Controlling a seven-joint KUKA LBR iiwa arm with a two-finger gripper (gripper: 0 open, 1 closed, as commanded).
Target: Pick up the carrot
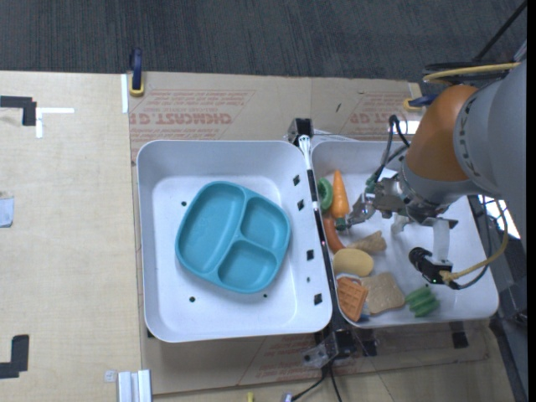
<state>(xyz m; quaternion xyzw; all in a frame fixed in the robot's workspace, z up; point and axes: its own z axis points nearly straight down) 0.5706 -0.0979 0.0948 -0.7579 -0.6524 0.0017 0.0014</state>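
The orange carrot with green top (338, 193) is lying lengthwise along the right white bin's (469, 304) left wall, toward its far corner. The metal two-finger gripper (362, 211) is hovering just beside it, bin-centre side, gripping nothing; its opening is unreadable here.

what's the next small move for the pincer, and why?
Probably a short shift toward the view's left and slightly up, then descend. The pincer sits just right of the carrot, which lies against the right bin's left wall, with nothing visibly between its fingers.
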